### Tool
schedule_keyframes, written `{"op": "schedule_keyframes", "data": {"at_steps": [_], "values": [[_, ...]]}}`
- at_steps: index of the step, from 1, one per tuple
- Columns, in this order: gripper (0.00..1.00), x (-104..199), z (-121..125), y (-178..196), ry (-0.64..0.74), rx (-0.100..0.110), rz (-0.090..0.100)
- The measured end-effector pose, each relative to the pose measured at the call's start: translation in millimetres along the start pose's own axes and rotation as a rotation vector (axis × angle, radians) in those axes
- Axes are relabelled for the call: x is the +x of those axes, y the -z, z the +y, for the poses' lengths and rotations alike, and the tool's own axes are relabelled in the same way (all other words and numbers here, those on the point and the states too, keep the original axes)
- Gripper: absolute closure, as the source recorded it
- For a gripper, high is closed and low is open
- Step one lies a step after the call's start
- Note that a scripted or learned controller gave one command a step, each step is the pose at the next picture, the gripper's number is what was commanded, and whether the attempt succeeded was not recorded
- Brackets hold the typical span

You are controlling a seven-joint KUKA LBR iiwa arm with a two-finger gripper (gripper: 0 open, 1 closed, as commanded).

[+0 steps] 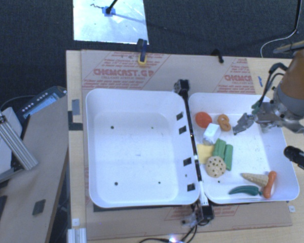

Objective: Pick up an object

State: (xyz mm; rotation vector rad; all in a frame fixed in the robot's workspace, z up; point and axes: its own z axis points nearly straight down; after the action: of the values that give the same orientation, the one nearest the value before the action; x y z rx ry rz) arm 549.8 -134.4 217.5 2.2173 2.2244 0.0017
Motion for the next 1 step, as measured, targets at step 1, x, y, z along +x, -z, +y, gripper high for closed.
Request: {"op": "schedule_keyframes", "data": {"at_steps": [1], "values": [[0.0,30.8,55.0,-82.5,0.006,0.002,0.001]]}}
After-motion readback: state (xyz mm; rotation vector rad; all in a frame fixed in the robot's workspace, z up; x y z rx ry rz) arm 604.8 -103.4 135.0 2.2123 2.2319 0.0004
